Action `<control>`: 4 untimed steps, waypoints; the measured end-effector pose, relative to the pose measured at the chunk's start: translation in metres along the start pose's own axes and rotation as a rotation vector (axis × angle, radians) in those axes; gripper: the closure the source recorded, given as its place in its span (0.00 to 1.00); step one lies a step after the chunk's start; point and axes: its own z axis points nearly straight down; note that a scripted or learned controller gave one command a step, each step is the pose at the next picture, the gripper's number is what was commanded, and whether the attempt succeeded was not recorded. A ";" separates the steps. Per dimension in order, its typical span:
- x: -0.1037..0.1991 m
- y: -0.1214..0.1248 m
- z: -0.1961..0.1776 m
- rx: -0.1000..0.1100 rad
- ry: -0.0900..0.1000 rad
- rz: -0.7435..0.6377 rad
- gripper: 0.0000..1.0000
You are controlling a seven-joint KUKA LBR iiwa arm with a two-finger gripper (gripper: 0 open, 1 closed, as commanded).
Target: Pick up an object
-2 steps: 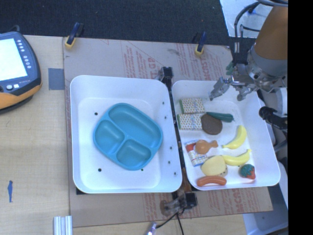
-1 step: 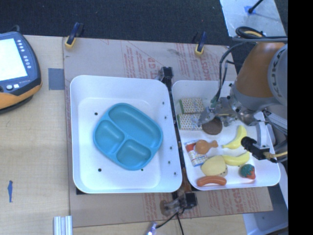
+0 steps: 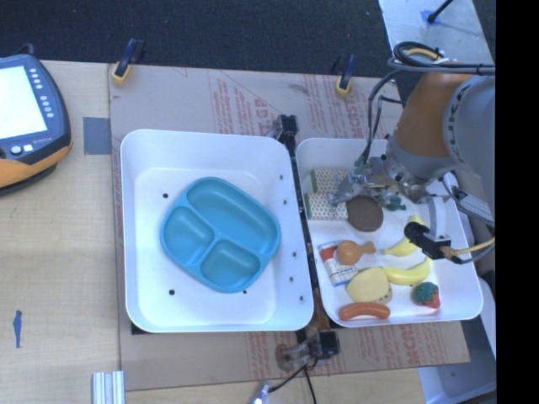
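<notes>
My gripper (image 3: 367, 194) hangs in the back half of the right bin (image 3: 468, 310), directly over a brown round toy (image 3: 365, 215). Its fingers (image 3: 341, 194) are spread apart, open, on either side of the toy's upper edge, and nothing is clamped between them. In front of it lie a toy drumstick (image 3: 354, 251), two yellow bananas (image 3: 406, 271), a pale yellow lump (image 3: 369, 285), a sausage (image 3: 364, 311) and a strawberry (image 3: 427, 294). A green-and-white sponge-like pad (image 3: 325, 200) lies just left of the gripper.
The left bin (image 3: 135, 225) holds a blue divided plate (image 3: 219, 234). A small red-and-white packet (image 3: 338, 269) lies by the right bin's left wall. The grey arm with its orange band (image 3: 425, 116) reaches in over the bin's back right. A handheld pendant (image 3: 25, 116) rests at the far left.
</notes>
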 end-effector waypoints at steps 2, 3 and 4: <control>-0.013 0.001 0.004 0.005 -0.001 0.003 0.00; -0.027 -0.046 0.004 0.005 0.000 0.002 0.00; -0.028 -0.046 -0.006 0.008 -0.002 -0.002 1.00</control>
